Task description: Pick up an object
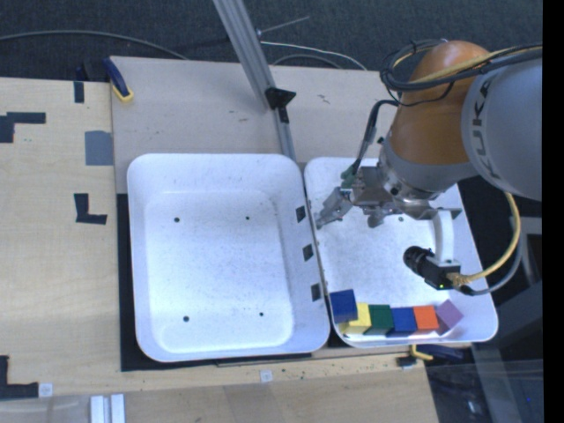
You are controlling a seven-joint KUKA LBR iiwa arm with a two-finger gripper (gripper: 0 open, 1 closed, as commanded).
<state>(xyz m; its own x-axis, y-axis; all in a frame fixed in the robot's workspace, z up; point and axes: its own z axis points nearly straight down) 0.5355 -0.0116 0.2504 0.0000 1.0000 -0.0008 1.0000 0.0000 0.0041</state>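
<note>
Now the hand (351, 203) hangs over the right bin (388, 254), upper part, nothing visibly in it; can't tell how far open. Blocks (392, 317) sit in a row vs the near wall, well apart. Risk: wall-hugging, touching blocks may block a clean grip; wrist hides fingertips

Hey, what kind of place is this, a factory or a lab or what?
Most likely a robotics lab set up for pick-up trials. A KUKA arm with a gripper reaches over two white bins on a bench marked with tape, and coloured blocks sit in the right bin.
</note>
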